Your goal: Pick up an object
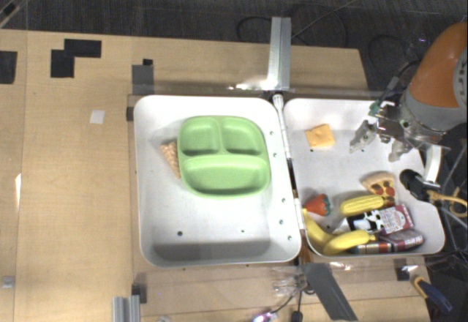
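Note:
My gripper (379,142) hangs over the far right part of the right bin (344,110), open, with bare bin floor between its fingers. An orange cheese-like block (319,136) lies to its left, apart from it. Just nearer the camera rests a toy pizza slice (379,184). Along the bin's near side lie a yellow corn cob (362,204), a red strawberry-like piece (316,205), a banana (333,240), a black-and-white carton (369,221), a red packet (395,219) and a dark red bar (395,244).
The left bin (212,240) holds a green divided plate (221,154) with a tan waffle-like piece (170,158) poking out at its left edge. A metal post (281,50) stands behind the wall between the bins. Cables (439,200) trail at the right.

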`<state>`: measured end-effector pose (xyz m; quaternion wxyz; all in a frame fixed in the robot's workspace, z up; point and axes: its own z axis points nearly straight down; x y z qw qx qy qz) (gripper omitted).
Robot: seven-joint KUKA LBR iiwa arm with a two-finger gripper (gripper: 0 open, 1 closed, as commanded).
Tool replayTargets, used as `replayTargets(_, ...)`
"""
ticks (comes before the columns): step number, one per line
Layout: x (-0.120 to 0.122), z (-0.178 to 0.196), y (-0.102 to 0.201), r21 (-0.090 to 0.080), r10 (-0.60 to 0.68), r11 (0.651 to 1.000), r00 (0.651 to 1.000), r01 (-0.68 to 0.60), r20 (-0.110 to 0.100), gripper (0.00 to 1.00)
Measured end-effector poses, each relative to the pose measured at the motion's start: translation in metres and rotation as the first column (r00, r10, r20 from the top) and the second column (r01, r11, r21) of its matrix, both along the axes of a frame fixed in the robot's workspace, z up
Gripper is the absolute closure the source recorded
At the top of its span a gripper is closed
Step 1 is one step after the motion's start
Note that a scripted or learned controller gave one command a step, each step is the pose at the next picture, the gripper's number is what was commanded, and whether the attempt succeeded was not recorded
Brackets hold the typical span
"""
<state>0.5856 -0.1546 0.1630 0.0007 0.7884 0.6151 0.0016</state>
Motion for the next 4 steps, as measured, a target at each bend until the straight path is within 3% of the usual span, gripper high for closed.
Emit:
replayTargets(1,-0.068,-0.067,-0.02,-0.006,0.196,0.98,0.98,-0.196,0.01,0.0)
replayTargets(2,0.045,-0.069,-0.017,-0.009,0.28,0.96,0.96,-0.28,0.016,0.0)
replayTargets(3,0.019,-0.068,-0.039,-0.009,0.343,0.939,0.939,-0.343,0.018,0.0)
replayTargets(4,0.022,-0.054,-0.04,-0.018,0.343,0.939,0.939,-0.343,0.024,1.0)
